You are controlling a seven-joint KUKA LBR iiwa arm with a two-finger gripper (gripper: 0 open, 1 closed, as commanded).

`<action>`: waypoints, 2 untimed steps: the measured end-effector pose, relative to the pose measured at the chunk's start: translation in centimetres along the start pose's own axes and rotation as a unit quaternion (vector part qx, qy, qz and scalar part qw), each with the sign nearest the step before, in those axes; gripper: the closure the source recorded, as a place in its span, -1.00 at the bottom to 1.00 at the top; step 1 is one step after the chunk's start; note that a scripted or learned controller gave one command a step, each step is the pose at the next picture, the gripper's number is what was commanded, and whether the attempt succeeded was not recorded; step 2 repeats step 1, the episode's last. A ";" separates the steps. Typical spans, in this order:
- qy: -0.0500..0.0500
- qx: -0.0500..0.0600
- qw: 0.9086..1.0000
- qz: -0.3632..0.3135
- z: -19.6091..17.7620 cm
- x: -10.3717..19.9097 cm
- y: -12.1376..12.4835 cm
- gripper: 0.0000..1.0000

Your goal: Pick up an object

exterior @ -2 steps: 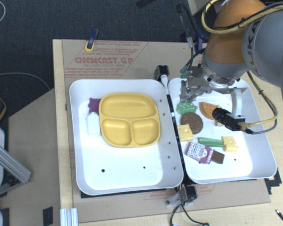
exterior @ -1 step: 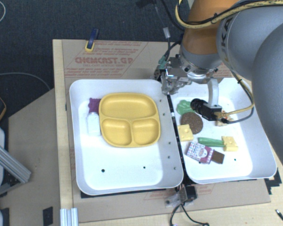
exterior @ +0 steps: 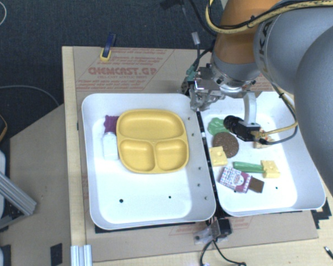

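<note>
My arm point(exterior: 299, 49) reaches in from the right, with the orange band point(exterior: 244, 21) high above the worktop's far edge and the wrist bent down where the two white bins meet. My jaws hang at the far left corner of the right bin point(exterior: 299, 198). The wrist hides them, so I cannot tell how wide they stand or whether they hold anything. Things to pick lie in that bin's left half: a green piece point(exterior: 216, 126), a brown disc point(exterior: 228, 143), a yellow block point(exterior: 218, 155), a green bar point(exterior: 247, 167) and a patterned packet point(exterior: 233, 179). A yellow tray point(exterior: 152, 139) sits in the left bin point(exterior: 155, 209).
</note>
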State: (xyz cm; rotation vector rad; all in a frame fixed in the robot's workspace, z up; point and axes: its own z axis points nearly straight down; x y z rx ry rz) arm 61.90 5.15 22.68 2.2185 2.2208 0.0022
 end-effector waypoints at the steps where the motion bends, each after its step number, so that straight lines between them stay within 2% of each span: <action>1: 0.000 -0.001 1.000 0.001 -0.7 -0.7 0.9 1.00; 2: 0.000 -0.001 1.000 0.001 -0.7 -0.7 0.9 1.00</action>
